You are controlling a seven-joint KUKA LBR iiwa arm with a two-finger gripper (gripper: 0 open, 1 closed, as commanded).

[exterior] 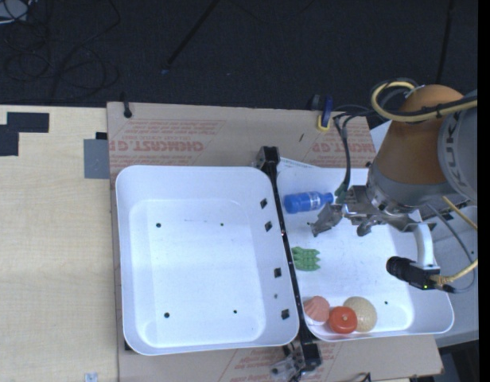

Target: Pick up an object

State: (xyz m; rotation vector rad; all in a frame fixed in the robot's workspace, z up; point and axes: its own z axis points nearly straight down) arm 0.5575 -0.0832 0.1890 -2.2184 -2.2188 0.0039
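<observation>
My gripper (343,224) hangs over the middle of the right bin (424,318), its two dark fingers spread open with nothing between them. A blue bottle (307,202) lies on its side just to the upper left of the left finger (322,224), apart from it. A small green ridged piece (305,259) rests lower down, close to the bin's left wall. Three round items sit together in the near corner: a pinkish one (316,309), a red one (342,319) and a beige one (362,312).
The left bin (149,189) lies beside the right one, with a black divider rail (281,237) between them. A black cable part (412,271) hangs off the arm over the right bin's right side. Cardboard (197,138) underlies both bins.
</observation>
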